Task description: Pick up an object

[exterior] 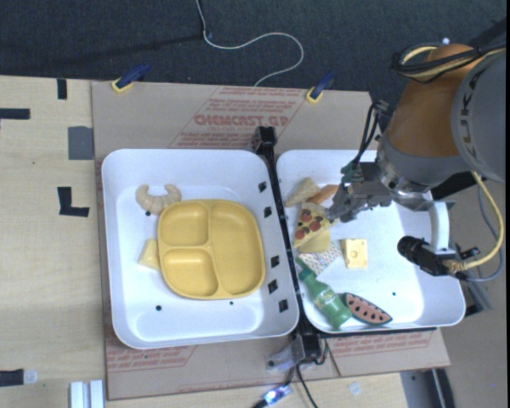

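My gripper (338,211) hangs low over the right bin (425,304), at its upper left, right next to a pile of toy food. In that pile lie a pizza slice (309,222), a tan wedge (301,190) and an orange piece (323,195). A yellow cheese cube (354,252) lies just below and to the right of the gripper. A green bottle (323,296) and a watermelon slice (365,308) rest at the bin's near left.
The left bin (127,177) holds a yellow divided plate (211,247), a croissant (157,196) and a yellow wedge (148,253) tucked under the plate's left side. A black divider (272,202) runs between the bins. The grey arm (425,134) fills the right side.
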`<action>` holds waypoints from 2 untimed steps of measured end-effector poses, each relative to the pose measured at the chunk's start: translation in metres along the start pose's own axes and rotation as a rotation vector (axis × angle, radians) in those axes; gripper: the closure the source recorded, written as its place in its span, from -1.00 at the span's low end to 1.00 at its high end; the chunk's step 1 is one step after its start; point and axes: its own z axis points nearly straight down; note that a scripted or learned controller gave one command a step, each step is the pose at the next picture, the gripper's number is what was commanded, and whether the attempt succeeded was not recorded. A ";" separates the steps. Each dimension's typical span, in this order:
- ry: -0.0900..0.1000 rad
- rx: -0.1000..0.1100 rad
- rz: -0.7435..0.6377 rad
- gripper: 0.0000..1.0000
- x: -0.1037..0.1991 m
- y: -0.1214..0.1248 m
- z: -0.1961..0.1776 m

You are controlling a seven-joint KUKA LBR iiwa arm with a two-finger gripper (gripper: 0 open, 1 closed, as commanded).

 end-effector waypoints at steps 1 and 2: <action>0.001 0.001 -0.001 1.00 0.061 -0.005 -0.003; -0.001 0.003 0.001 1.00 0.112 -0.006 0.016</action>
